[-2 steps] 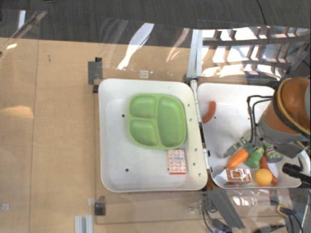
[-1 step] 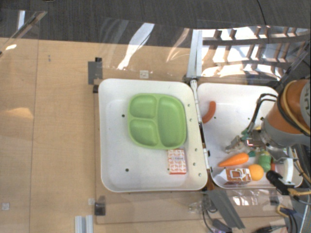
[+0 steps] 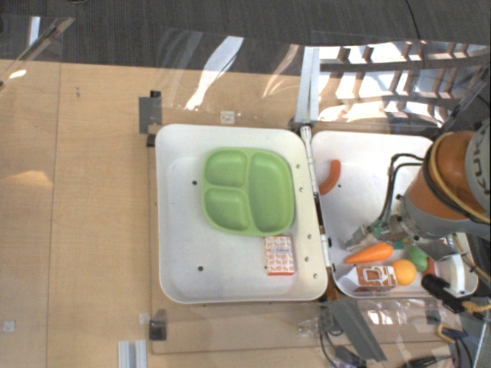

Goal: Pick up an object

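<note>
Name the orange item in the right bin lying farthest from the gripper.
The curved orange sausage near the bin's upper left; the carrot and orange fruit lie beside the gripper.

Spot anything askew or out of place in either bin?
Nothing spilled or damaged. The green three-compartment plate sits slightly rotated in the left white bin; the small red-and-white carton lies flat beside it. Toy foods crowd the right white bin's near corner.

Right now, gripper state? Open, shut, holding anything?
Gripper: cannot be told. It is low in the right bin, just above the toy carrot; nothing is visibly held.
</note>
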`<state>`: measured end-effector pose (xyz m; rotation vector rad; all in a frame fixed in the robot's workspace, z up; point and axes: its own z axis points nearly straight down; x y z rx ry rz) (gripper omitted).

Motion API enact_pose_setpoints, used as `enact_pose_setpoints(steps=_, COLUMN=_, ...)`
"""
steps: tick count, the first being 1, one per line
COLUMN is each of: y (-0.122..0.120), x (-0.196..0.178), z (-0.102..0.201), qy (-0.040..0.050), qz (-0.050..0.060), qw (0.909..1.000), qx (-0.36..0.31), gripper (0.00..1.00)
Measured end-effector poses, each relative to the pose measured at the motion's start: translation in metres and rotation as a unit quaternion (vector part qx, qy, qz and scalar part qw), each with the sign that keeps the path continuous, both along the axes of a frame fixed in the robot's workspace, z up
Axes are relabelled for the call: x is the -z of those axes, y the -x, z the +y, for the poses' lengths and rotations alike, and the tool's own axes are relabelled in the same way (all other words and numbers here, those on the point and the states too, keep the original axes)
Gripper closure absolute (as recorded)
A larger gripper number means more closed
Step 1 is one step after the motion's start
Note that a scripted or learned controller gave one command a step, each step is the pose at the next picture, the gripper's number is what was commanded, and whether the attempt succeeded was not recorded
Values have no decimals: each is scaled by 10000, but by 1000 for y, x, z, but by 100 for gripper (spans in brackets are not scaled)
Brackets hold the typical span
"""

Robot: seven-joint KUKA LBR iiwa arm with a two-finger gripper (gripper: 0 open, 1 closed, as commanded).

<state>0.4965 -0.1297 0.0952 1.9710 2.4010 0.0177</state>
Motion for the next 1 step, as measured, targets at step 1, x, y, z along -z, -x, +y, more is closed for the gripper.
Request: enact_pose_setpoints(steps=1, y=0, x=0, z=0, qy=-1, qz=0, qw=10000, qx=1, gripper=0)
